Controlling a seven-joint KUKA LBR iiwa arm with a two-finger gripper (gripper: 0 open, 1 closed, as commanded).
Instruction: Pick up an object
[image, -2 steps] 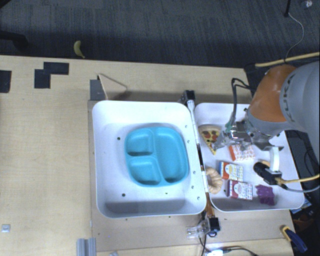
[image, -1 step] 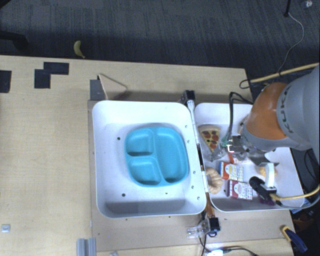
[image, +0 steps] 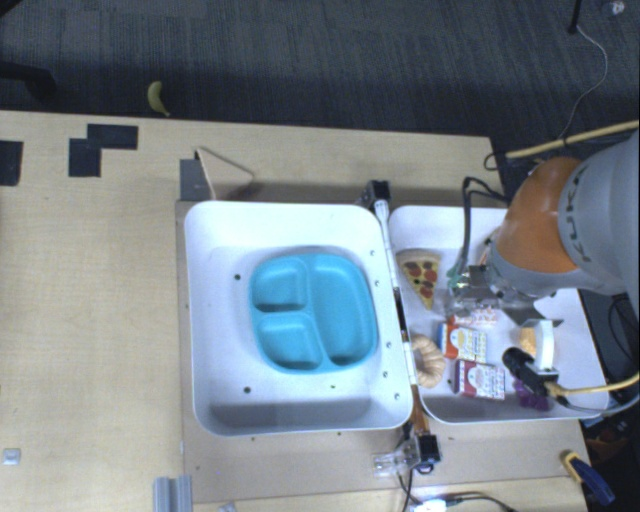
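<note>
The right white bin (image: 432, 222) holds several small objects. A pizza slice (image: 420, 272) lies at its left side, with a tan bread roll (image: 429, 359) below it. An orange and white packet (image: 466, 343) and a red and white box (image: 481, 380) lie in the middle. A purple piece (image: 534, 400) and a yellow and white piece (image: 546, 344) sit at the right. My gripper (image: 470, 288) hangs low over the bin's middle, just above the orange packet and right of the pizza slice. The wrist's orange band (image: 535, 225) covers the bin's upper right.
The left white bin (image: 215, 300) holds a blue divided plate (image: 312, 310). A ridge between the two bins runs down past a black clamp (image: 377, 190). Cables trail along the right bin's right and lower edges.
</note>
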